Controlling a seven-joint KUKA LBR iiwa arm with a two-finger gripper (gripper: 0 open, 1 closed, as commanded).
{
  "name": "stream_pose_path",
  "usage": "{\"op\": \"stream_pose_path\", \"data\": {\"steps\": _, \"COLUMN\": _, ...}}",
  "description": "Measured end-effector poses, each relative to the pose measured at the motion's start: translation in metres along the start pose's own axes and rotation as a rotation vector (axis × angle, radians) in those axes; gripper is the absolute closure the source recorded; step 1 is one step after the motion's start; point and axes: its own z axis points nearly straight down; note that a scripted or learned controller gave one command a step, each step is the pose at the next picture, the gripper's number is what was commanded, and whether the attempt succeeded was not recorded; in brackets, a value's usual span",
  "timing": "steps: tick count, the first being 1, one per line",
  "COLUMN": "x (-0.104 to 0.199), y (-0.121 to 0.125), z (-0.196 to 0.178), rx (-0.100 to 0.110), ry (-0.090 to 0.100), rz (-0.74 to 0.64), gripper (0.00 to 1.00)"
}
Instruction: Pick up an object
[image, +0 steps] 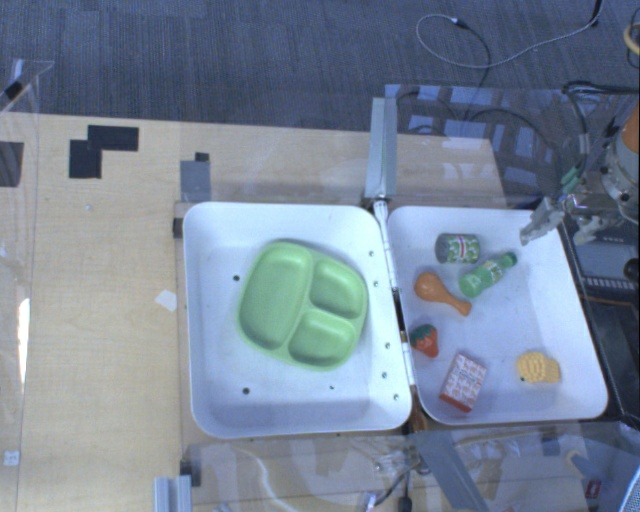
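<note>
The right bin (548, 310) holds several small items: a green can (457, 247), a green bottle (487, 273) lying tilted, an orange gourd-shaped toy (441, 292), a red strawberry (425, 339), a red and white box (463, 381) and a yellow corn piece (538, 368). My gripper (547, 216) hangs over the far right corner of this bin, up and to the right of the bottle and apart from every item. Nothing shows in it.
A green divided plate (303, 303) lies in the left bin (215, 385). A metal divider post (379, 150) stands behind the seam between the bins. Cables (470, 40) trail on the floor behind the bench.
</note>
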Motion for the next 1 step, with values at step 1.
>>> {"op": "stream_pose_path", "data": {"steps": 1, "x": 0.0363, "y": 0.0178, "z": 0.1015, "rx": 0.002, "ry": 0.001, "rz": -0.039, "gripper": 0.00}}
